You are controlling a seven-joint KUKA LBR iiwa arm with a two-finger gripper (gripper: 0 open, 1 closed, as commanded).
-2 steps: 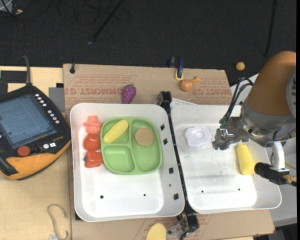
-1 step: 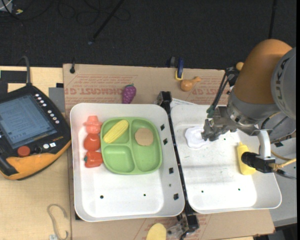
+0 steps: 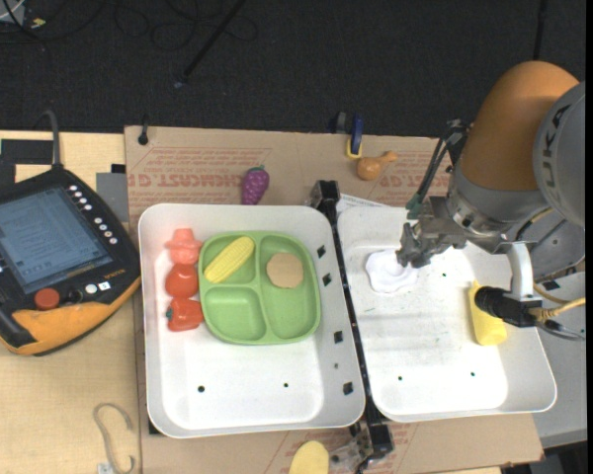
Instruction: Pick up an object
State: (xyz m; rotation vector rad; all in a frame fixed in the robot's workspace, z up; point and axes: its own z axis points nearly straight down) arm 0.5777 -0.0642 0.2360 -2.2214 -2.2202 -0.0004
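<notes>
My gripper (image 3: 412,255) reaches down into the right bin (image 3: 445,363), its tip right at a small white object (image 3: 390,274) near the bin's upper left. The fingers' state is hidden by the wrist. A yellow object (image 3: 489,319) lies at the right bin's right side, partly under a black part of the arm. In the left bin (image 3: 237,383) a green divided plate (image 3: 260,288) carries a yellow corn cob (image 3: 227,258) and a tan round piece (image 3: 285,271). Red and pink toy pieces (image 3: 182,279) lie left of the plate.
A teach pendant (image 3: 49,255) rests on the bench at left. Behind the bins lie a purple toy (image 3: 255,184) and an orange toy (image 3: 374,165). Below the bins sits a yellow object (image 3: 309,457). A metal hook (image 3: 119,433) lies at bottom left.
</notes>
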